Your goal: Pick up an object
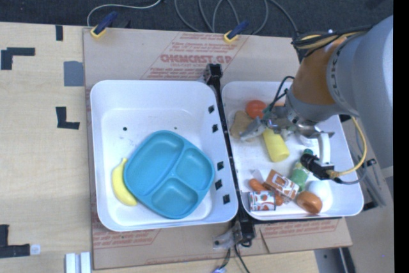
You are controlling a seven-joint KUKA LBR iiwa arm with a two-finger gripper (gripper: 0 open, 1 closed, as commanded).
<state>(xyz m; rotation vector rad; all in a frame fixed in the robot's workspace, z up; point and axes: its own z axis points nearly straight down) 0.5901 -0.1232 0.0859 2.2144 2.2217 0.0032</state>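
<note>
- Dark carpet and loose cables run behind the bench (38,137), whose cardboard sheet carries two white bins side by side.
- On my left, the left bin (102,99) holds a blue divided plate (169,174) with a banana (121,185) tucked partly under its edge; I judge neither to be in play right now.
- Crossing the divider, the right bin (354,201) is crowded: a tan piece (241,121), an orange-red ball (255,107), a yellow cylinder (277,146), a printed packet (281,183), a green item (300,174) and an orange fruit (310,202).
- My pincer (265,124) sits low among the tan piece, ball and cylinder. I cannot tell how it is set, or whether it has anything.
- Risk as I see it: the objects lie so close that closing here could nudge the ball away, pinch two things together, or slip off the rounded cylinder.
- Farther right, the arm's grey bulk and orange band cover the bin's far corner, so anything beneath is hidden from me.
- A yellow cable loops near the green item; it might snag on lifting.
</note>
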